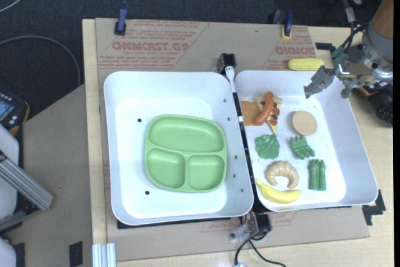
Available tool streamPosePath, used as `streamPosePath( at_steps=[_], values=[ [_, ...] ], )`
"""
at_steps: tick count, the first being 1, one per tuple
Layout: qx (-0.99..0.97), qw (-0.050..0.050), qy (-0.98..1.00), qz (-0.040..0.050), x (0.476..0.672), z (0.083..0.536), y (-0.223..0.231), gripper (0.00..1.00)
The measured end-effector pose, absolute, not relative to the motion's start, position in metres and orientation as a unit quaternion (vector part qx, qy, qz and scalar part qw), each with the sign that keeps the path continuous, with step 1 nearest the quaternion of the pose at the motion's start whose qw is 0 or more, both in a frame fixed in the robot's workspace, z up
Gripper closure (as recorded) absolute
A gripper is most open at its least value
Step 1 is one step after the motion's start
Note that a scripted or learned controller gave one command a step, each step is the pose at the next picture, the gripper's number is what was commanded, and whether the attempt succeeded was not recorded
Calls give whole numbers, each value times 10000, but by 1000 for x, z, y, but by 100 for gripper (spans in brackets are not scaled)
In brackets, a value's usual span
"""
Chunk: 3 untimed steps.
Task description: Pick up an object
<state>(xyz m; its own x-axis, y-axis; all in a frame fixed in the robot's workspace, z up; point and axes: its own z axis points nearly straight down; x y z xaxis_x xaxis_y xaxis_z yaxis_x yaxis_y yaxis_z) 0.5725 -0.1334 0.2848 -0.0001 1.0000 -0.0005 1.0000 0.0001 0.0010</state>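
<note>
The right bin (350, 134) holds several toy foods: a hot dog (270, 106), a tan round disc (304, 123), two leafy green pieces (267, 146) (302, 147), a croissant (282, 173), a banana (278, 192) and green asparagus (317, 174). My gripper (327, 90) hangs over the bin's far right part, up and to the right of the tan disc. Its fingers are spread open and nothing is between them.
In the left bin (125, 103) lies a green divided plate (185, 153). A yellow corn cob (303, 64) rests on the brown board just beyond the right bin's far rim. Blue clamps (121, 18) (287, 25) stand at the board's back edge.
</note>
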Motion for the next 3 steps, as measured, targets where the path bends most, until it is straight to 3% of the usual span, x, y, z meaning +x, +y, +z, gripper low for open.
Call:
streamPosePath(
  at_steps=[1, 2, 3],
  values=[
    [7078, -80, 7064, -46, 527, 122, -131, 0],
    [7080, 7, 7062, -12, 560, 82, -179, 0],
    [7075, -26, 7067, -9, 526, 84, -175, 0]
  ],
)
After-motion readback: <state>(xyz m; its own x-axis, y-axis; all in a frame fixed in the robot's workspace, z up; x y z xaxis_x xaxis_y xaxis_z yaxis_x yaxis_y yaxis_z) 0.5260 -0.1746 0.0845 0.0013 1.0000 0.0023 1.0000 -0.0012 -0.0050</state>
